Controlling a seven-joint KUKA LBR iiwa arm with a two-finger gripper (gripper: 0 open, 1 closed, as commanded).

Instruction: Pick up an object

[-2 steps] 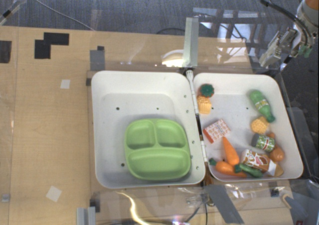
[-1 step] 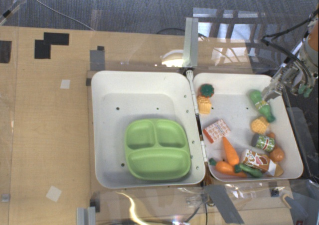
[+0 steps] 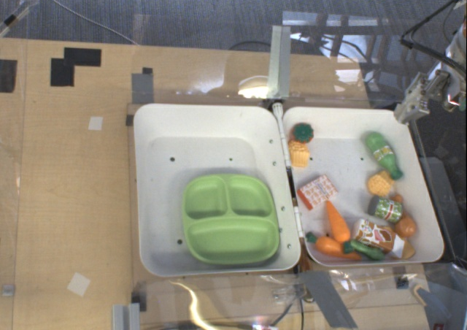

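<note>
The claw [image 3: 414, 102] hangs beyond the right bin's [image 3: 343, 120] far corner; its grip state is unclear.

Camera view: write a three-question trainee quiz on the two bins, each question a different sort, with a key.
1. True or false: the green divided plate lies in the left bin.
2. Which lies nearest the right bin's far right corner? A) green bottle B) red-and-white box C) carrot
3. Fill in: the gripper is above the right bin's far ____ corner.

Key: 1 true. 2 A. 3 right.
</note>
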